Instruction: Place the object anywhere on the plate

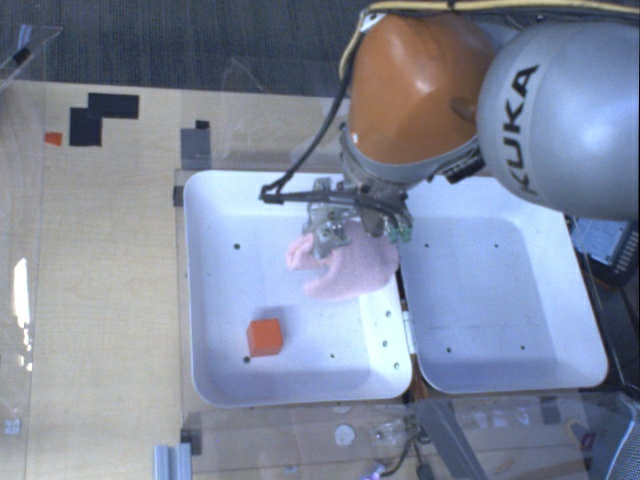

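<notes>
- The gripper (330, 233) hung low over the left bin (215, 268), right against the pink plate (345, 266), which lay just under and beside it.
- I couldn't tell whether it was clenched or released.
- The orange block (265, 337) sat on the bin floor, well apart from the gripper and not yet on the plate.

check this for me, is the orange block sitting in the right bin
No, the orange block sits in the left bin, near its front, while the pink plate lies further back under the claw.
</notes>
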You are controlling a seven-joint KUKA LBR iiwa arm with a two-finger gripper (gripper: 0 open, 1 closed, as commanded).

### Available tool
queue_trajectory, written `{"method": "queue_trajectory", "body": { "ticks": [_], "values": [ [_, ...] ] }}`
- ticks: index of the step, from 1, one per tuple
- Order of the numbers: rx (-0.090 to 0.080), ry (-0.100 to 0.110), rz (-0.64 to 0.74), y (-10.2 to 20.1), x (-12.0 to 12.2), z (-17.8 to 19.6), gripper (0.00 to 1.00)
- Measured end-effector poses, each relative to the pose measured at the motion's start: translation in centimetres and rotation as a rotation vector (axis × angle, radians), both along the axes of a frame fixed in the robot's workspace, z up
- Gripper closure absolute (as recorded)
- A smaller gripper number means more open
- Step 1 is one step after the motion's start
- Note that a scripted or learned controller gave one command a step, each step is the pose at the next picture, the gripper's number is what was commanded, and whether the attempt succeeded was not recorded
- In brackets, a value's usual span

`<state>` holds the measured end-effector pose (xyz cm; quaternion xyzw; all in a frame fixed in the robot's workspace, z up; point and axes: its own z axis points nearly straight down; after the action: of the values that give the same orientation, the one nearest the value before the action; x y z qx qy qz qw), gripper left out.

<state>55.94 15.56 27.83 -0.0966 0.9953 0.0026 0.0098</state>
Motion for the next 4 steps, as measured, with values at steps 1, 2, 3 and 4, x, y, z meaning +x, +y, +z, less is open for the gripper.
{"method": "queue_trajectory", "body": {
  "ticks": [1, 2, 3, 4],
  "values": [
    [-0.003, 0.015, -0.092, 3.8, 2.1, -9.6, 1.0],
    [-0.001, 0.006, 0.057, 4.9, -3.6, -3.0, 1.0],
    [-0.005, 0.004, 0.187, -3.1, -3.3, -2.6, 1.0],
    [-0.007, 0.007, 0.306, -1.4, -1.2, -5.6, 1.0]
  ]
}}
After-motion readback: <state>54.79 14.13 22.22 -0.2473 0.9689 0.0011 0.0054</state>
